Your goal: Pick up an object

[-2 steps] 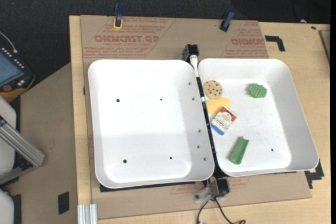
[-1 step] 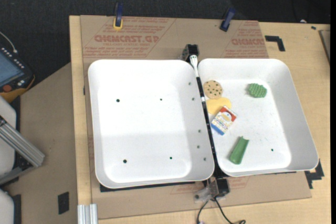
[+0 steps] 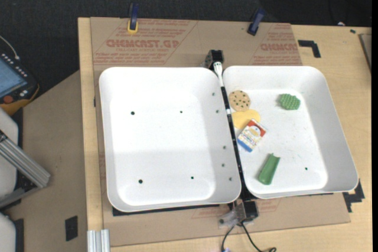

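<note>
Five objects are seen in the right bin (image 3: 333,127): a cookie (image 3: 239,100) touching a yellow piece (image 3: 244,118), a small packet (image 3: 251,136) overlapping it, a green block (image 3: 269,169) and a green disc (image 3: 289,101) apart. The left bin (image 3: 159,144) is set alongside on the tabletop (image 3: 177,38).

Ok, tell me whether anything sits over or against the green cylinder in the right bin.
Nothing visible does. The green cylinder lies alone on the right bin floor, apart from the small carton, yellow piece, cookie and green round piece.
</note>
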Motion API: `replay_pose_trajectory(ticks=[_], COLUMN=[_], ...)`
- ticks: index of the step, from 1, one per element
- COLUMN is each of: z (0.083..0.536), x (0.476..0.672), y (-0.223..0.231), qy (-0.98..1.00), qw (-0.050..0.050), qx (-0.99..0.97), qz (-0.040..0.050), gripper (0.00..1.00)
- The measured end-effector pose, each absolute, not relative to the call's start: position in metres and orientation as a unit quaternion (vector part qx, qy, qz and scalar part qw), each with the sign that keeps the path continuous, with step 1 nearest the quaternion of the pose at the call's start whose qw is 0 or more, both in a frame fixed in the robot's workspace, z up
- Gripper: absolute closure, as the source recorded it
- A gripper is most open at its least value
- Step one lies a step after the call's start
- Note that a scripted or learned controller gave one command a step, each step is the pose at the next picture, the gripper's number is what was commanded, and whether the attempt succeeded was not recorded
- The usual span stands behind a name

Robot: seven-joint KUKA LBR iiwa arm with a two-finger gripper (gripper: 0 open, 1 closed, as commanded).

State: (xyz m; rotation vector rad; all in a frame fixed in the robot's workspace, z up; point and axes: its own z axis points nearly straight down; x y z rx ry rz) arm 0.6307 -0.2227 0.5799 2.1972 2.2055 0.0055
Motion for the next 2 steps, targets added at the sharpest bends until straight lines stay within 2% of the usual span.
replay_pose_trajectory(ticks=[1, 2], z=[0.533, 0.547], x=[0.634, 0.634], y=[-0.151, -0.156], qy=[0.710, 0.708], qw=[-0.003, 0.003], qx=[0.704, 0.707], qz=[-0.0005, 0.0009], gripper=[1.00, 1.00])
